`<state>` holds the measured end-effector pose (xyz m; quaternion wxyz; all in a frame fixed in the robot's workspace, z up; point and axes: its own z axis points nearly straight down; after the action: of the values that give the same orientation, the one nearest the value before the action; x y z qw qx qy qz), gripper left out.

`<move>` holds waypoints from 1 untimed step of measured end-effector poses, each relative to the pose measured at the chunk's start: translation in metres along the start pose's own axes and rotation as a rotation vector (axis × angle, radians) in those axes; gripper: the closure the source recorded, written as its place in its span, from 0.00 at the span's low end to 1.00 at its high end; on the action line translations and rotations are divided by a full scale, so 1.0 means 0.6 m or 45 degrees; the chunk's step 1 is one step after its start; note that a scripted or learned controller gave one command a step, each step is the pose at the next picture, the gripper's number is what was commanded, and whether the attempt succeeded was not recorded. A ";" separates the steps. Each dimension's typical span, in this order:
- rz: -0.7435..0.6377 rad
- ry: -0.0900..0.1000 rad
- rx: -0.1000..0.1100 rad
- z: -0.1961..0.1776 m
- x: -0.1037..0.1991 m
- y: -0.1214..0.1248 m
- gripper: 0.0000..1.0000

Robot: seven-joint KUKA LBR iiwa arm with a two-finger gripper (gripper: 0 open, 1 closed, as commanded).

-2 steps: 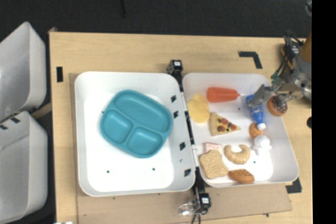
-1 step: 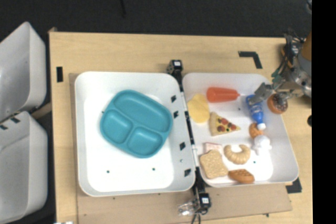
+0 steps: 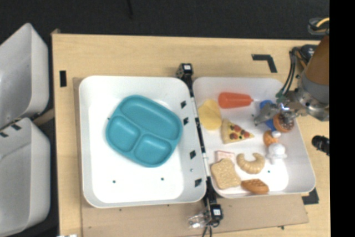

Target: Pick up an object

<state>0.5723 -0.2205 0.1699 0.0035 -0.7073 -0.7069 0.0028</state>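
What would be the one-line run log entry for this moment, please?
phase: reaching | gripper: low in right white bin, near small orange round toy | grasp: unconfirmed

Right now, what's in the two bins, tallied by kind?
Divided plates: 1, the blue plate in the left bin.
Toy foods in the right bin: at least 8, among them carrot, pizza slice, bread slice, croissant.
Total: at least 9.

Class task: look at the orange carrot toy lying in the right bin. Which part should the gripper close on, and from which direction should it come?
Probably the thick middle of the carrot, from straight above. It lies flat and lengthwise across the right bin, so the gripper would likely best close across its narrow width. The yellow piece sits close to its lower left.
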 end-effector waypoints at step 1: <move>-0.006 0.010 -0.009 0.076 -0.004 -0.001 0.00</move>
<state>0.5713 -0.2226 0.1245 0.0038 -0.7057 -0.7085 -0.0024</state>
